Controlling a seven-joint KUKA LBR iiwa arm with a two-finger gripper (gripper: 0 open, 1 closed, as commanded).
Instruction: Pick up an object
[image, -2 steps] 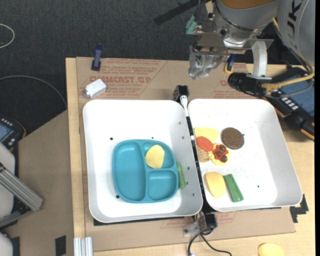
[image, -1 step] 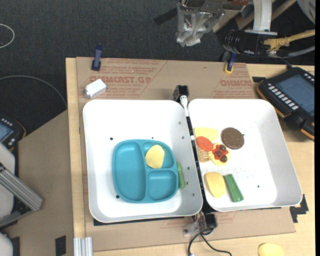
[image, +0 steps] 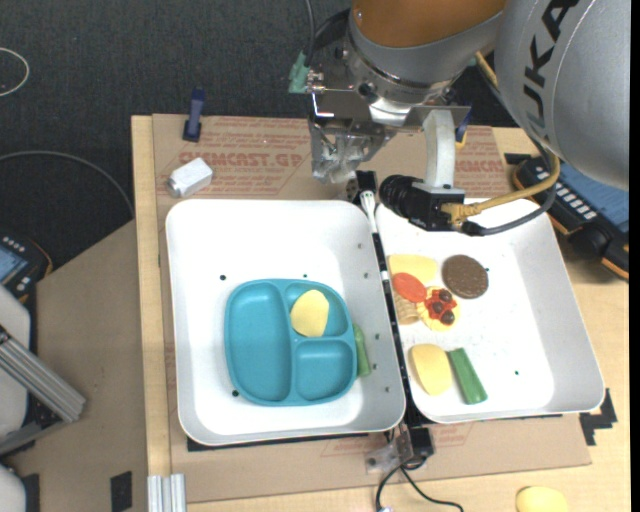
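We see the gripper (image: 335, 160) parked above the bins' far edge, probably clear of the brown disc (image: 465, 276); whether its jaws are open or closed we cannot tell.

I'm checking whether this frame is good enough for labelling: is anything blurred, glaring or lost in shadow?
Camera view: the gripper is soft and hard to read; the arm's orange band and grey body are close and out of focus. The white bins are bright but not blown out, with soft shadows beside the blue divided tray. The brown disc is sharp.
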